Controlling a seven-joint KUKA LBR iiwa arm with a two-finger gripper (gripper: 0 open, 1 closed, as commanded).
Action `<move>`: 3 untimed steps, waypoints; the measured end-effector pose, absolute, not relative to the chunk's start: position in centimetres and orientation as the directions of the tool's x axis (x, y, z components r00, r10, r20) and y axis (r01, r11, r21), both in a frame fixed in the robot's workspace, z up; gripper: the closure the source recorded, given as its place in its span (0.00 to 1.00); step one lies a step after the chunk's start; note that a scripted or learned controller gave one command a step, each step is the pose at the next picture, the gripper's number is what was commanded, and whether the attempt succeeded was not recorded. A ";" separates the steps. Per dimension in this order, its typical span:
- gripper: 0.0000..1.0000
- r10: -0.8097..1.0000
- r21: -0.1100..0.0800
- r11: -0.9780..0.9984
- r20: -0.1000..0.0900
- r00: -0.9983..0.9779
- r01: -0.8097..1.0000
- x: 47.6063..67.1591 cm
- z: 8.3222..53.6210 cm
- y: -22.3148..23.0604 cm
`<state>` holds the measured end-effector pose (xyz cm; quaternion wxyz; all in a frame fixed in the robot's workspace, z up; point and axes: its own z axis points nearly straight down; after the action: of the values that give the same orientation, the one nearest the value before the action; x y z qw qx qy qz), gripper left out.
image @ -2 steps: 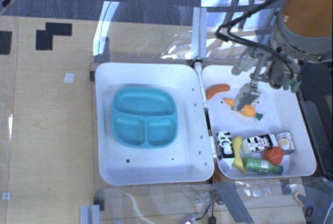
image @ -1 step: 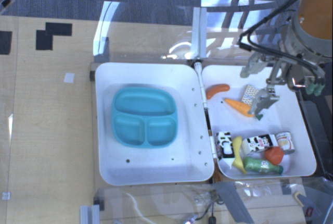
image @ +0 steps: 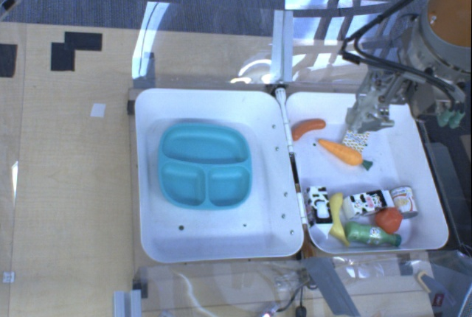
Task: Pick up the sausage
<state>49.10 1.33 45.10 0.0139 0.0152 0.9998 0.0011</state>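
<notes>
The sausage (image: 308, 128) lies free at the upper left of the right bin (image: 435, 194), close to the divider, with a carrot (image: 341, 152) just beside it. The gripper (image: 366, 119) hangs above the bin's upper middle, near the carrot's right end; how it is set I cannot tell. The left bin (image: 147, 161) holds a blue divided tray (image: 205, 164).

grey arm with orange band, reaching in from the right, gripper (image: 366, 120) pointing down
</notes>
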 end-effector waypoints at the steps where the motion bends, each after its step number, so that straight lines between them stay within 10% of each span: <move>1: 1.00 -0.159 0.000 0.987 -0.014 -0.987 -0.159 53.9 43.7 3.7; 3: 1.00 -0.561 -0.004 0.828 -0.014 -0.828 -0.561 52.9 43.4 11.6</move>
<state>52.85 11.64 43.43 0.0074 -0.2935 0.9559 0.0002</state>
